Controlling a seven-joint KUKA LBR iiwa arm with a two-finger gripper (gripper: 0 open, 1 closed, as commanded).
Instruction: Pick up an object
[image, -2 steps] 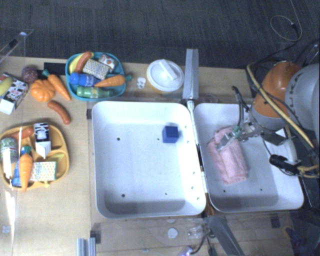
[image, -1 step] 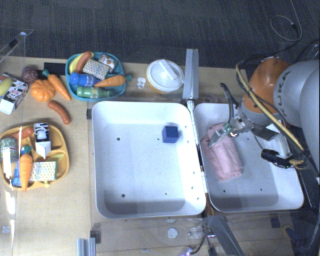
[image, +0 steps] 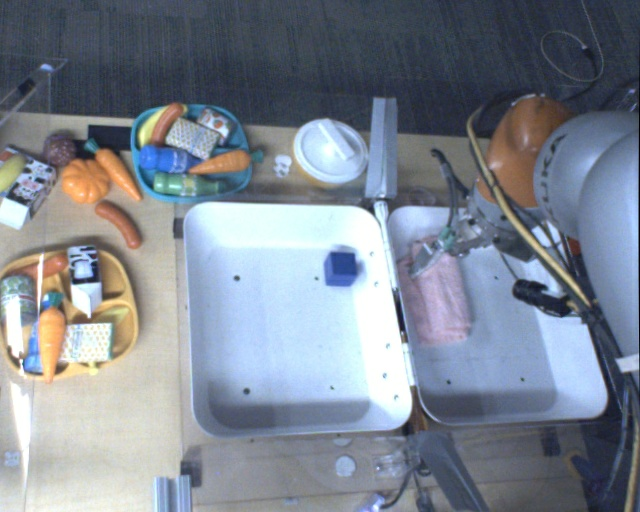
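Two bins | left bin (image: 250, 400): blue cube (image: 341, 267) | right bin (image: 520, 395): pink cloth (image: 438, 300) | claw (image: 436, 252): grip state unclear

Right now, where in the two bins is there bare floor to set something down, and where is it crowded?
The left bin is bare except for a blue cube near its upper right. In the right bin, the front and right floor is bare. Its upper left is crowded: a pink cloth lies there with the hand at its top end.

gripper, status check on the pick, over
Gripper down in right bin, over the pink cloth's top end. No hold confirmed. Blue cube alone in left bin. Nothing in the way.
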